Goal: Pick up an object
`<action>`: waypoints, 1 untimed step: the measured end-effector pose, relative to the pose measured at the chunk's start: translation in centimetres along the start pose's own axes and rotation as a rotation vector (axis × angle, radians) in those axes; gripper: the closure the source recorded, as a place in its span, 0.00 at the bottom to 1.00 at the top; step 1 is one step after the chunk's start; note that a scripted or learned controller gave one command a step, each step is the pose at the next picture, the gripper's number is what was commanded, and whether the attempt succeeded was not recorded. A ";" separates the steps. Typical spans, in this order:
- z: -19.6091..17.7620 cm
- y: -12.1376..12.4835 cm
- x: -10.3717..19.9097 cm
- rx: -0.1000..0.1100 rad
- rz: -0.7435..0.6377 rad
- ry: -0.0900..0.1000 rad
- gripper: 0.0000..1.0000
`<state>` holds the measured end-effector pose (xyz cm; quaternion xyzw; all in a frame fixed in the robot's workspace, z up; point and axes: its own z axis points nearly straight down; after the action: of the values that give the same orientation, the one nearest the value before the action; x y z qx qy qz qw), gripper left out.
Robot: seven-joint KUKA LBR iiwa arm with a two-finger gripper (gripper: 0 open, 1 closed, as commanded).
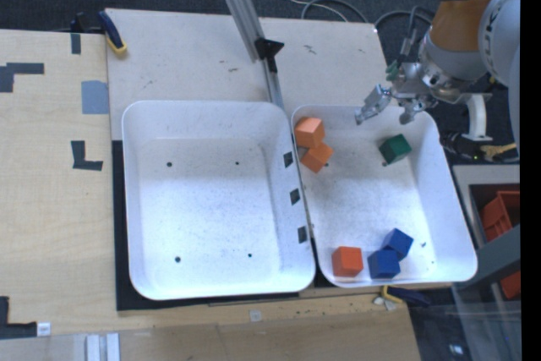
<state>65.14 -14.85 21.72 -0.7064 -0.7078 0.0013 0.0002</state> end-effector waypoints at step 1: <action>6.4 1.3 4.5 -0.005 0.005 -0.006 0.00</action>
<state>66.40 -10.34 15.36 -0.7081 -0.7061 0.0015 -0.0035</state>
